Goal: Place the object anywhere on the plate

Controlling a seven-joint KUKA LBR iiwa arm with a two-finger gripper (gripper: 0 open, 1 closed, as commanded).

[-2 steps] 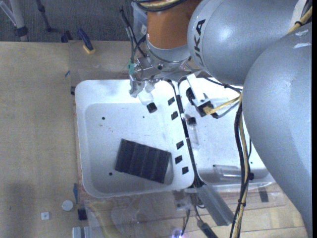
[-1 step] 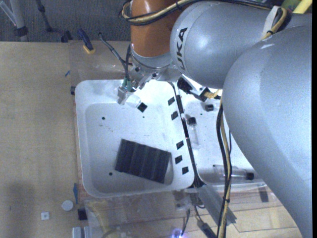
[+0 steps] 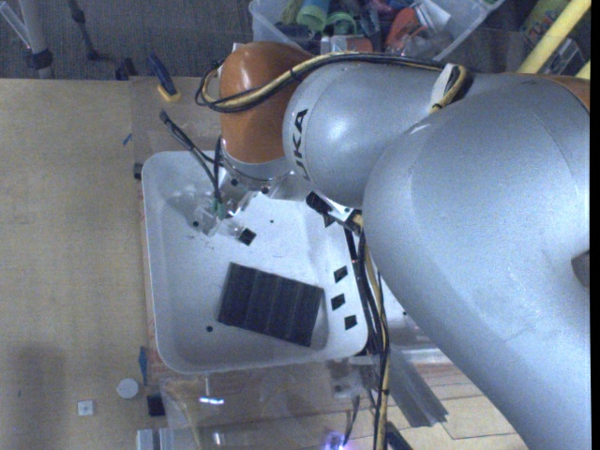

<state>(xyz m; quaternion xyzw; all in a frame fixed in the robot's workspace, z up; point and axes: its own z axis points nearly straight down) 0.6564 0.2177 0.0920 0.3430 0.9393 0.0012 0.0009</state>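
A dark, ribbed rectangular plate (image 3: 270, 305) lies flat in the near half of the white bin (image 3: 169, 279). A small black object (image 3: 247, 236) rests on the bin floor just beyond the plate's far edge. My gripper (image 3: 212, 211) hangs low over the bin's far left corner, under the orange wrist band (image 3: 251, 87). It is a short way to the left of the small black object and apart from it. The big grey arm hides the right part of the bin and everything to the right of it.
Small black squares (image 3: 339, 298) mark the bin's right side by a hanging cable (image 3: 370, 289). A clear tub of colourful toys (image 3: 375, 7) stands behind the bench. Wooden bench top (image 3: 66, 204) spreads to the left. A white disc (image 3: 127, 388) lies near the front.
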